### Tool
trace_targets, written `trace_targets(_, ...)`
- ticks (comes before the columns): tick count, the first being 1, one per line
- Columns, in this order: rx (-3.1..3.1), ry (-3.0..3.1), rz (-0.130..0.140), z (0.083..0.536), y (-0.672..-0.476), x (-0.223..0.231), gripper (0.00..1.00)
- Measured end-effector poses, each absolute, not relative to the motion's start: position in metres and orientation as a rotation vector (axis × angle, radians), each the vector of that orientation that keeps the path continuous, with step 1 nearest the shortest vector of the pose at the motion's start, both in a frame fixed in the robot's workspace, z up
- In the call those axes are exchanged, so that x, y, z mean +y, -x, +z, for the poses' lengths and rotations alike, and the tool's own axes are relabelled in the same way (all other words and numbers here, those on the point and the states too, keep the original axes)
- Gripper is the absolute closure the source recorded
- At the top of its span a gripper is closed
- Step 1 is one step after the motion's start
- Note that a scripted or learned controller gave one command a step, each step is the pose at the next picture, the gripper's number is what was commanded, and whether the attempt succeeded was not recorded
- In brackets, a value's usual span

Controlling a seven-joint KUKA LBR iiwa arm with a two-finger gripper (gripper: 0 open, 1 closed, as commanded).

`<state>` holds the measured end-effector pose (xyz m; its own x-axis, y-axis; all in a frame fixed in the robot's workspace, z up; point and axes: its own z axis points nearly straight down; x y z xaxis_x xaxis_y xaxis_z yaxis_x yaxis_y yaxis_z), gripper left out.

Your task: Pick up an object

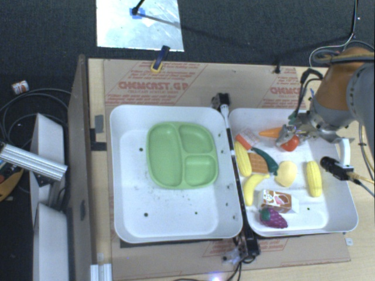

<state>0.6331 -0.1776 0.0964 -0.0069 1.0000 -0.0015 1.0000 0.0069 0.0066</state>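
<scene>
Small red tomato-like toy (291, 143), round and glossy, partly hidden beneath gripper (287, 136) in right bin (340, 215); grasp impossible to tell.

My arm (351, 95) is rounded grey casing with an orange band above the wrist; thin dark cables loop beside it, and the gripper (288, 134) looks metallic grey.

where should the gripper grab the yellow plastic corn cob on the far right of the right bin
Across its middle, from straight above. The yellow plastic corn cob lies flat and lengthwise, apart from the round yellow fruit, so fingers closing across its narrow width likely have room on both long sides.
</scene>
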Motion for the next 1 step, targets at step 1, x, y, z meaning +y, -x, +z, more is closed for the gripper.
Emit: trace_targets(1,2.229,-2.202,0.013,0.1782,-0.669,-0.0961,1.0)
